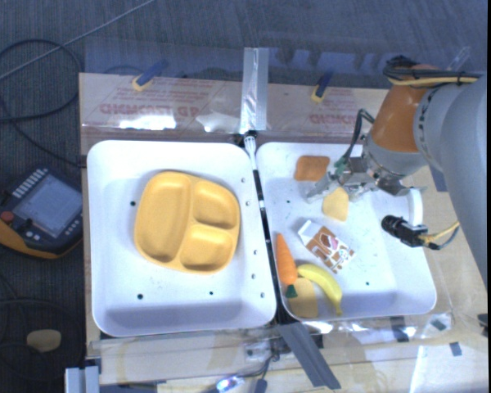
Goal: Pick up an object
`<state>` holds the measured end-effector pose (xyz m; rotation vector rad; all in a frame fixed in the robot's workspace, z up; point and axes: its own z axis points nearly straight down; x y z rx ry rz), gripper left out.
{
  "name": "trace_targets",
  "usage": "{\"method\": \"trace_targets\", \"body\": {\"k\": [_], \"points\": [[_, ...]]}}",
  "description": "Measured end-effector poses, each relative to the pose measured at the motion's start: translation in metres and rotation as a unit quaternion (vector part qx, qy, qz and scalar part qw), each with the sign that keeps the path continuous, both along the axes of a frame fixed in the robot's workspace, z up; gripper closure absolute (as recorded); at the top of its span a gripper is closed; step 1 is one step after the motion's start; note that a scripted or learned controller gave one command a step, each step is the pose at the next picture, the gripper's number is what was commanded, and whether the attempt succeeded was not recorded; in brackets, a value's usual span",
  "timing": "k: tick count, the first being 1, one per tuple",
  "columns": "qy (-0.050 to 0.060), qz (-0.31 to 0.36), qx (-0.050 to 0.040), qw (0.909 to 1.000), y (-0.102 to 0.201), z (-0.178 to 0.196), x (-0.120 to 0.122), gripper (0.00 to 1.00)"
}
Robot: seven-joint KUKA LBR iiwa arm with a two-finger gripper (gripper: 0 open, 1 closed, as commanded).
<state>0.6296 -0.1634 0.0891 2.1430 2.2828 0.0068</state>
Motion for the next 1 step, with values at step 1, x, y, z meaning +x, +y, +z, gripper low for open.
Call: {"method": "trace_targets", "body": {"k": [1], "points": [[0.000, 0.000, 0.0014, 1.0000, 0.0010, 0.0109, 0.0009, 1.00]]}}
